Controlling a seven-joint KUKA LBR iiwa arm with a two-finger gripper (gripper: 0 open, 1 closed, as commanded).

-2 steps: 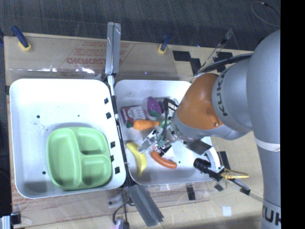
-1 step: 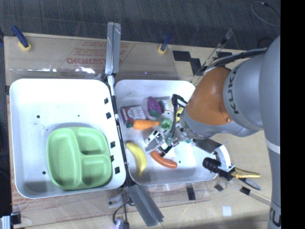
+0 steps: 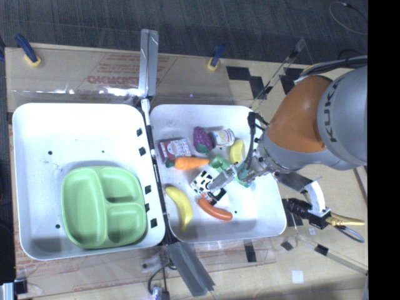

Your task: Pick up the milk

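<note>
The milk [image 3: 201,181] is a small white carton with black cow patches, lying in the middle of the right bin [image 3: 265,220]. My gripper [image 3: 216,186] reaches in from the right and sits right against the carton's right side, low over the bin floor. It covers part of the carton. The grey arm with its orange band [image 3: 300,127] hangs over the bin's right edge.
Around the milk lie an orange carrot [image 3: 190,163], a maroon packet [image 3: 175,149], a purple fruit [image 3: 203,138], a small can [image 3: 223,136], a yellow fruit [image 3: 236,150], a banana [image 3: 180,205] and a red sausage [image 3: 215,209]. A green divided plate [image 3: 104,206] sits in the left bin [image 3: 37,130].
</note>
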